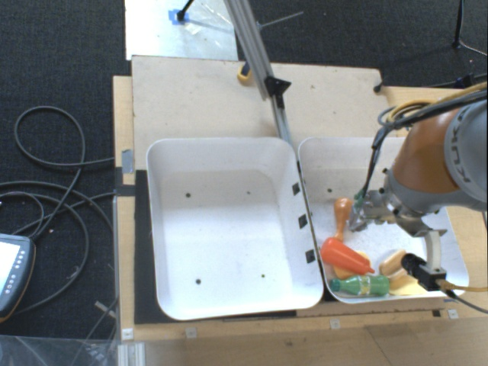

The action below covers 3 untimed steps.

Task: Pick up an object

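The right bin (457, 259) serves as the landmark here. Along its near rim, closest to the camera, lies a green toy (360, 285), long and knobbly, lying roughly parallel to that rim. Just beside the green toy, toward the bin's right corner, sits a pale yellow piece (402, 281), partly hidden by a black part of the arm's tooling. A tan, bun-like object (392, 261) rests a little farther into the bin, touching or nearly touching the yellow piece. To the left of the bun, near the wall the right bin shares with the left bin (229, 227), lies an orange carrot-shaped toy (345, 255), its thick end toward that wall.

Farther into the right bin stands a smaller orange object (342, 210), upright or slightly tilted, just beside the end effector (361, 216). The end effector hangs low over the bin's middle, close to this small orange object; whether it is spread or pressed together cannot be told, since the metal parts blur together there. No object is visibly between it.

Above it, the grey arm with its orange band (427, 155) reaches in over the bin's right side. Beyond the far rim of the 2 bins stretches the bare tabletop (198, 97), crossed by a slanted metal pole (252, 40).
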Available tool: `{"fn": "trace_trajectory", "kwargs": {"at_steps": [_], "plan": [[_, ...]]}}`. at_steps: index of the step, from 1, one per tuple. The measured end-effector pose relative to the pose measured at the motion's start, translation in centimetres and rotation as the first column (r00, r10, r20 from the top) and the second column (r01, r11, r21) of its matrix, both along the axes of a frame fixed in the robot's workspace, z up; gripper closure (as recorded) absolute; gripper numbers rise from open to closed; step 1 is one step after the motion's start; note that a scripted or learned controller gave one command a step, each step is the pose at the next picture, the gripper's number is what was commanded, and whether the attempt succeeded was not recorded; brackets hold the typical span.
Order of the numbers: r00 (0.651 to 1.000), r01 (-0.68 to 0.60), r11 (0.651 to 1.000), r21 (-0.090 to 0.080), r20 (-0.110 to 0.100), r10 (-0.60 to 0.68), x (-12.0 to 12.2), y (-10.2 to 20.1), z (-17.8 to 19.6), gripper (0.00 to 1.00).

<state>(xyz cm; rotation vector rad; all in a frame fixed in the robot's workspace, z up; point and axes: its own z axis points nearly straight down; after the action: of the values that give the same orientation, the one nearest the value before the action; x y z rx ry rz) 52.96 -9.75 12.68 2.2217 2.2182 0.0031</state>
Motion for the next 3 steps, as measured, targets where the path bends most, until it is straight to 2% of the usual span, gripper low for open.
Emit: {"fn": "trace_trajectory", "kwargs": {"at_steps": [2, 3], "plan": [[1.0, -0.007, 1.0, -0.001, 0.005, 0.007, 0.5, -0.6, 11.5, 1.0], [1.0, -0.011, 1.0, 0.002, -0.001, 0.011, 1.5, 4.3, 10.5, 1.0]]}}
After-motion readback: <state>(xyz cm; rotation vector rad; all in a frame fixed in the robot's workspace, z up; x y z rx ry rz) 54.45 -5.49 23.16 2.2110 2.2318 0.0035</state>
